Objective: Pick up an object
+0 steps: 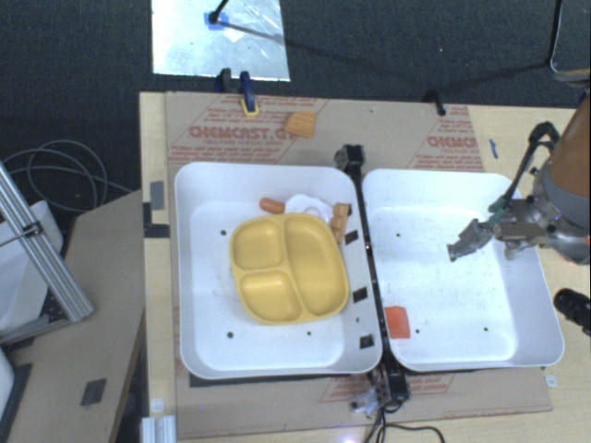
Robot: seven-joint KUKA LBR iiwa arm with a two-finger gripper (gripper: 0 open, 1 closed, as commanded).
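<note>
Nearest my camera, one small orange-red block (396, 321) lies at the lower-left corner of the right bin (531, 340), one of two bins. My gripper (459, 247) hovers over that bin's middle, well apart from the block, which lies down and left of it. I can't tell how the pincer stands. I count one yellow divided plate (288, 270) in the left bin (208, 247), beside one orange sausage-shaped piece (272, 206), one tan block (340, 220) and one white piece (309, 206).
</note>
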